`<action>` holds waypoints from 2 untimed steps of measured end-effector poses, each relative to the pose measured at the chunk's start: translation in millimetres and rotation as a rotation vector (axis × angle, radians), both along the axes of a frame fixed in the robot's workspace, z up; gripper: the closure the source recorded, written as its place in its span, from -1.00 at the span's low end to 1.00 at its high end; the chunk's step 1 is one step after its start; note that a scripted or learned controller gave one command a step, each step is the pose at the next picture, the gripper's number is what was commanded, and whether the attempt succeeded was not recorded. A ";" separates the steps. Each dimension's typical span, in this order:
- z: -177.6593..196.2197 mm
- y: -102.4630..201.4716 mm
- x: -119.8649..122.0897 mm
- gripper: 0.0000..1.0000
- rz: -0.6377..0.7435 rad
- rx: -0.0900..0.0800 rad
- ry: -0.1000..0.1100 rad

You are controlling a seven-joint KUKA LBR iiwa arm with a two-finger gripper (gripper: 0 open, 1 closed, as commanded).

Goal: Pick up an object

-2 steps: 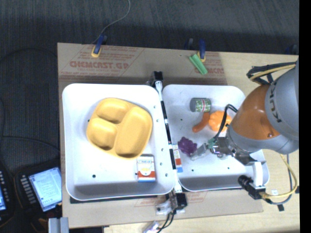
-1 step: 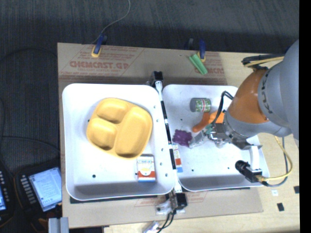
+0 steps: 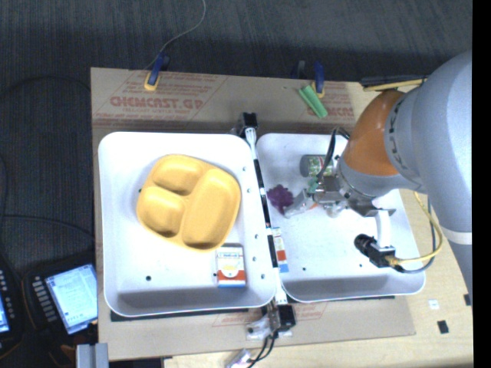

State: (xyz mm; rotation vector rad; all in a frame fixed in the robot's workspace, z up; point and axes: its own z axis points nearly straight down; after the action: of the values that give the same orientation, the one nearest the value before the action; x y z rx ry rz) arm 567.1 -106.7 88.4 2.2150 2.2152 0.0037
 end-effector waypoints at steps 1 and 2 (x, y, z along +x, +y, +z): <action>11.4 0.0 1.3 1.00 0.001 -0.001 -0.003; 1.7 -2.7 78.1 1.00 0.001 0.002 -0.002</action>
State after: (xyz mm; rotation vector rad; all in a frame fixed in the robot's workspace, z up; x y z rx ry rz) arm 645.2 -109.4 90.1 2.2132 2.2165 0.0079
